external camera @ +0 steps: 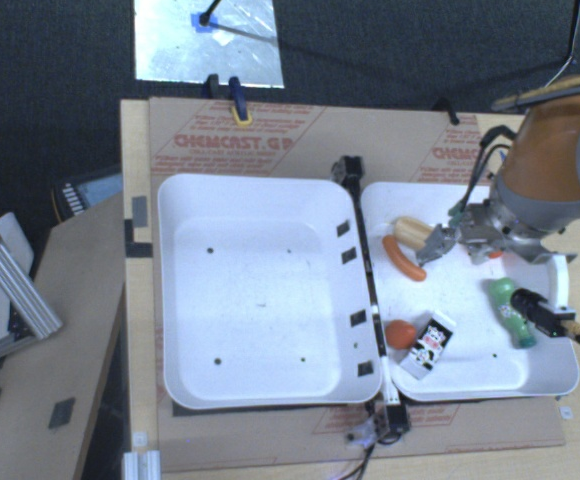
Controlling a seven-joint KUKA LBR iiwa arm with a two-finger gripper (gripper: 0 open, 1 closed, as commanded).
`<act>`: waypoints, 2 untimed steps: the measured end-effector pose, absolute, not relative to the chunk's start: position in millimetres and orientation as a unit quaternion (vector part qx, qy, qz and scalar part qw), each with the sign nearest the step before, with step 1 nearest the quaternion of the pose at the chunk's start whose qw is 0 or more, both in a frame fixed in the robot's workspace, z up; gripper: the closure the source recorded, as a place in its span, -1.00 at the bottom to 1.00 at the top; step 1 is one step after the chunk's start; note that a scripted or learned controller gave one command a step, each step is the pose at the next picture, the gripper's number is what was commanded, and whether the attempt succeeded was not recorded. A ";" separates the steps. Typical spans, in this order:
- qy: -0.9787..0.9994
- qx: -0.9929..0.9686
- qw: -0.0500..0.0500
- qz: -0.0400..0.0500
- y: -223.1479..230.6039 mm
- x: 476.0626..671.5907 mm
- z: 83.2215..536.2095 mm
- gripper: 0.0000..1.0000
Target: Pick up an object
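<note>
Hovering low over the right bin (545,373), the pincer (432,245) sits right at the hot-dog toy — a tan bun (410,231) with an orange sausage (403,259) lying just beside it. I honestly cannot tell from this angle whether it's released or clenched, and nothing is visibly pinched in it, so I wouldn't call anything grabbed yet.

Working outward from there: same bin, a green bottle-ish thing (508,306) over by the arm side, with a dark part of the rig lying across it. Toward the front edge there's a small orange ball (401,334) touching a little white-and-black carton (428,345), both tucked near the divider between the bins. The left bin (185,268) has bare white floor. Both bins sit on a cardboard sheet (270,133) on the worktop.

My read on progress — the approach is basically done, it's lined up on the bun/sausage pair, but the actual grasp and lift are left to do. Everything in the bin looks flat on the floor.
</note>
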State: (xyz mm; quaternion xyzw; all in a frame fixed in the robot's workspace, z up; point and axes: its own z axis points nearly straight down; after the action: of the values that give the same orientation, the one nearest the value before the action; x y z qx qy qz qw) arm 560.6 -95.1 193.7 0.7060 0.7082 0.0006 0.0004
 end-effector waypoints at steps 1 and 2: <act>0.709 0.705 0.001 0.002 -94.9 561.5 204.5 1.00; 0.710 0.704 0.004 0.004 -48.6 542.0 318.8 1.00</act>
State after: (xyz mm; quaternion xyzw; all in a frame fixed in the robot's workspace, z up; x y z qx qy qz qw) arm 542.0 -48.6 318.8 0.7038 0.7104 0.0043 0.0038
